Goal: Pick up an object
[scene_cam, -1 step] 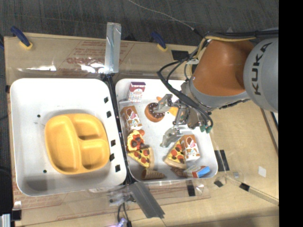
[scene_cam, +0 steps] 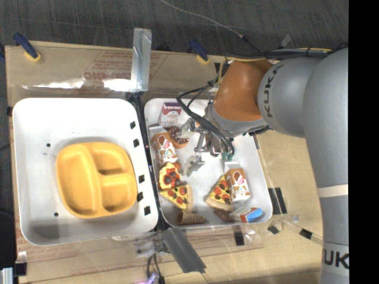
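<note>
Camera view: arm [scene_cam: 284, 93] bends over right bin [scene_cam: 260, 176].

yellow divided tray [scene_cam: 95, 177], left bin [scene_cam: 29, 117]

My arm [scene_cam: 308, 93] is smooth matt grey with a glossy orange band [scene_cam: 240, 90]. The bins [scene_cam: 29, 158] look like smooth white plastic, the tray [scene_cam: 95, 179] glossy yellow plastic. The counter [scene_cam: 290, 176] looks like matt cardboard, taped.
</note>
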`<action>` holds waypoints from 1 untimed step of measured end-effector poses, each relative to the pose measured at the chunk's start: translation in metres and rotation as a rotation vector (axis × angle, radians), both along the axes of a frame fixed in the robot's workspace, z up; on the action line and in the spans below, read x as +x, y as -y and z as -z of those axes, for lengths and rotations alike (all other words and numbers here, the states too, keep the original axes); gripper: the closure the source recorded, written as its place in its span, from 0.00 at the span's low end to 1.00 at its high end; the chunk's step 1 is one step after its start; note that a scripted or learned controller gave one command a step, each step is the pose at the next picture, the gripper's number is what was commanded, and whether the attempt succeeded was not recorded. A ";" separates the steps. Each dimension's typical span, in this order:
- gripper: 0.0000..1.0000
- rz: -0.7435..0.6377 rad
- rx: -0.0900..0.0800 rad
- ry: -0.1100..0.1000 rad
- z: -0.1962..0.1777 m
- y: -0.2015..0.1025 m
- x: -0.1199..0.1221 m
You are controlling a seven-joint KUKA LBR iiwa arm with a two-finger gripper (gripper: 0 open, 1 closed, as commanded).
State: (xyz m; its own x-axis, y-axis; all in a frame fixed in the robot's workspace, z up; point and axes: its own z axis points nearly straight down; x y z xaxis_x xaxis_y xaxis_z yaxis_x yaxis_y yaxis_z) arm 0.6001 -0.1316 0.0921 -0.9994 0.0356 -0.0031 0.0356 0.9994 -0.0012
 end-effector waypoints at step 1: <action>0.00 0.118 0.002 -0.002 0.000 0.032 -0.057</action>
State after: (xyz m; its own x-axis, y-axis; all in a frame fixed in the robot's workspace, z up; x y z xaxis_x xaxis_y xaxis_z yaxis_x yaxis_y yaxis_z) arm 0.5434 -0.1634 0.0922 -0.9882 0.1534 -0.0006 0.1534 0.9882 0.0003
